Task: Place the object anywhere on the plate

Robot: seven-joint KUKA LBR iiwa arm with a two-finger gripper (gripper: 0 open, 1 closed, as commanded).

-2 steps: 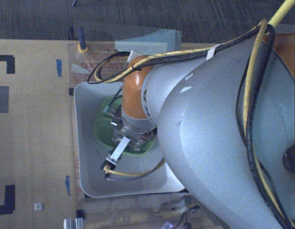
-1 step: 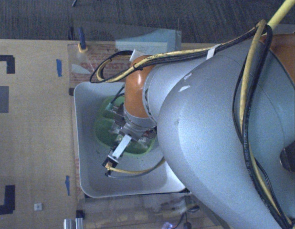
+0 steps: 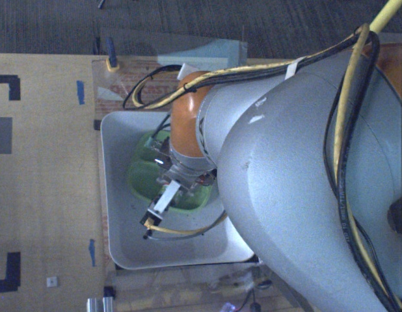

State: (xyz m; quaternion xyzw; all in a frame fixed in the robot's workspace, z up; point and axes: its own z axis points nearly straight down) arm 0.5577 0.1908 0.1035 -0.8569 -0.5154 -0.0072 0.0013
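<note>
Dark grey carpet (image 3: 253, 5) along the top, ribbed texture. Below it is a tan plywood-looking bench (image 3: 45, 174), matte, with blue tape strips (image 3: 80, 91) and black tape corner marks (image 3: 9, 86), probably layout markers.

A white bin (image 3: 123, 239) sits on the bench: shallow, rounded corners, smooth, plastic-looking. The green plate (image 3: 139, 174) lies flat on the bin floor toward its far side. It is round and glossy with highlights on the rim, likely plastic, and more than half of it is covered by the robot.

The grey arm (image 3: 285, 174) comes in from the right, a smooth painted casing with an orange band (image 3: 185, 119) above the wrist. The gripper (image 3: 180, 169) points down over the middle of the plate, close to its surface, a pose that fits a drop or set-down onto the plate. The wrist blocks the view, so I cannot tell whether the gripper is open or closed.

The location of the object is unclear. If it is carried or already set down, it would be under the wrist above the plate. A tiny reddish speck (image 3: 203, 180) at the wrist's edge over the plate is too small to identify. The bare part of the plate has nothing on it.

My judgement is that the task is at the placing step, outcome unconfirmed.
</note>
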